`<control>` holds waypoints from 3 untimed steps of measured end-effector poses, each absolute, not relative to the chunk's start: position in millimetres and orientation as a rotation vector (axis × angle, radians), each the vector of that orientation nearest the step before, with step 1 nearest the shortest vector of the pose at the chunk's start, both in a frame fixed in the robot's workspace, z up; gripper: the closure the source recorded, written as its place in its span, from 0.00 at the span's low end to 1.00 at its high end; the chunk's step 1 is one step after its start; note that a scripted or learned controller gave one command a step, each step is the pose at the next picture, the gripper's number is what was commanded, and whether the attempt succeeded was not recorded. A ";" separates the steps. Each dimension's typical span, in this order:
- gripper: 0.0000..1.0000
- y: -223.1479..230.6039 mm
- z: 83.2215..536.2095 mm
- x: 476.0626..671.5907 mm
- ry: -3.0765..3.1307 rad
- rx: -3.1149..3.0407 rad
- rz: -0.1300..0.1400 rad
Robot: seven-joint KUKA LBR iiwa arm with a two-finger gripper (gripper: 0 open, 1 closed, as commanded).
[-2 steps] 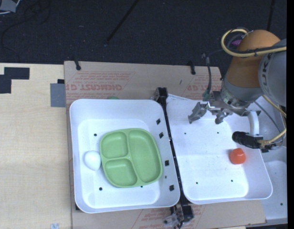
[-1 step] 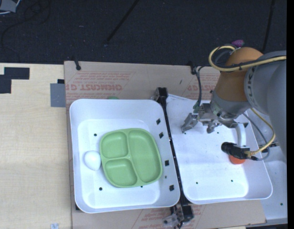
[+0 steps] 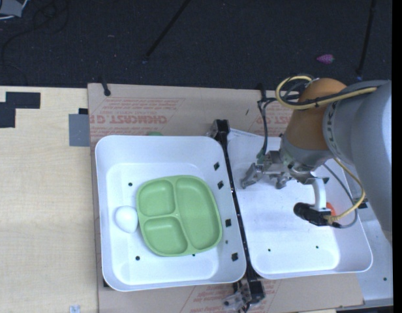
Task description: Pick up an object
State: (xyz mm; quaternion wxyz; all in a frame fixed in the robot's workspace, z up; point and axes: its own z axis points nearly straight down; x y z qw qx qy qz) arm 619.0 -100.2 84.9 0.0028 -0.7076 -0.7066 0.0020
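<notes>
The arm comes in from the right and bends down over the right bin. It is big and grey, with an orange band near the wrist. Yellow and black wires loop around it. The gripper hangs low over the back left part of the right bin, close to the wall between the two bins. Its fingers are spread apart and nothing sits between them. A small black part with an orange tip sticks out from the arm, nearer to the front than the gripper.

There are two white bins, side by side. The left bin holds two things. One is a green plate with three sections. It lies flat in the middle of the bin. The other is one small white ball, round like an egg. It touches the left edge of the plate.

Both bins sit on a brown cardboard sheet with red letters on it. The sheet lies on a light wooden bench. Farther back the floor is dark, with thin cables on it.
</notes>
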 end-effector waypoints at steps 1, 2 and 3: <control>1.00 -101.2 97.0 619.3 -2.212 -2.223 0.005; 1.00 -101.4 140.7 625.1 -2.222 -2.222 -0.001; 1.00 -102.2 202.1 619.4 -2.224 -2.221 -0.002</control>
